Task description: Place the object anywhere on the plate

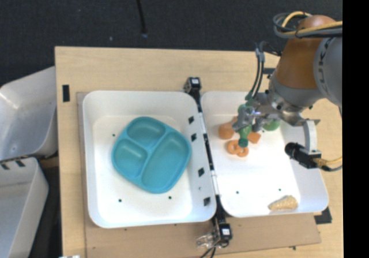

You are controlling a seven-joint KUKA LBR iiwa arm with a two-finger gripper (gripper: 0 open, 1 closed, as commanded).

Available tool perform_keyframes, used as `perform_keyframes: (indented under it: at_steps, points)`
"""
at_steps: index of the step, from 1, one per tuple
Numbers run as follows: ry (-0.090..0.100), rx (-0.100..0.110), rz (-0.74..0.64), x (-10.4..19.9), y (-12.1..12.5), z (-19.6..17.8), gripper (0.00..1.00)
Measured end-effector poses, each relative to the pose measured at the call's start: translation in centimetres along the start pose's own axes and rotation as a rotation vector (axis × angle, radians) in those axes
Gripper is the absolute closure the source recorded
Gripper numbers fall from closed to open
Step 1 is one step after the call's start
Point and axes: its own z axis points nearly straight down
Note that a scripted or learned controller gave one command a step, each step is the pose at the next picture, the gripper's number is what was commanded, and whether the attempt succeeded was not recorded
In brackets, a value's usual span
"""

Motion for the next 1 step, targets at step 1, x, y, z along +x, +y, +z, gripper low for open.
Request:
perform_keyframes:
  at_steps: [1]
  points:
    - [0.002,-0.001,-0.002,5.46,2.19,-1.39,1.00]
